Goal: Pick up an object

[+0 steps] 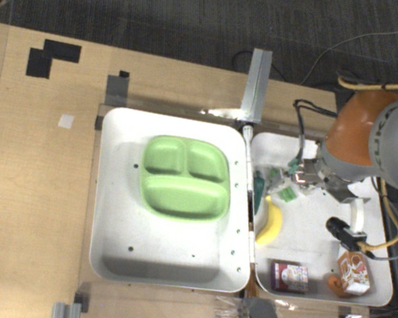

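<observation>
In the right bin (320,243), a yellow banana (269,223) lies near the left wall. A dark green object (258,185) lies along that wall behind it, with a small green piece (286,193) beside it. A maroon box (289,276) rests on the front edge, and an orange and white packet (350,275) is in the front right corner. My gripper (299,175) hangs over the back left of this bin, just behind the small green piece. Nothing can be seen held in it.
The left bin (118,179) holds a light green divided plate (184,177). A metal post (257,82) stands behind the gap between the bins. The grey and orange arm (380,133) covers the right bin's back right corner.
</observation>
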Controlling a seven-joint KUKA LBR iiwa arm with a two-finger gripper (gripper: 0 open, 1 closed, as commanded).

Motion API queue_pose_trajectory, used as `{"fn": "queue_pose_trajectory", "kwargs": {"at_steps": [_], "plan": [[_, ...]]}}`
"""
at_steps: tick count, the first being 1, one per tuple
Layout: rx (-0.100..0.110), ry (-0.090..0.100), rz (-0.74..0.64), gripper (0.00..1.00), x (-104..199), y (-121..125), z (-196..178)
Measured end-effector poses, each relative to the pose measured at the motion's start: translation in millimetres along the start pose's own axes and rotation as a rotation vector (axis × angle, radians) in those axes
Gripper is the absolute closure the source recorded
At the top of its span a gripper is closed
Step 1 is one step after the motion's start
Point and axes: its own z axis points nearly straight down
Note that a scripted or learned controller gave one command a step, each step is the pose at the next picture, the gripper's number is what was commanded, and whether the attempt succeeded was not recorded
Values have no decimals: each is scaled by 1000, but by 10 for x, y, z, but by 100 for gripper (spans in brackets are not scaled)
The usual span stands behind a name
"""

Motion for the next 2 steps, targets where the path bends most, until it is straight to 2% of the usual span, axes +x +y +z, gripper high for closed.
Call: {"fn": "queue_pose_trajectory", "kwargs": {"at_steps": [1, 2], "plan": [[-7, 2, -2, 100, 19, 32, -128], [6, 2, 4, 100, 630, 658, -959]]}}
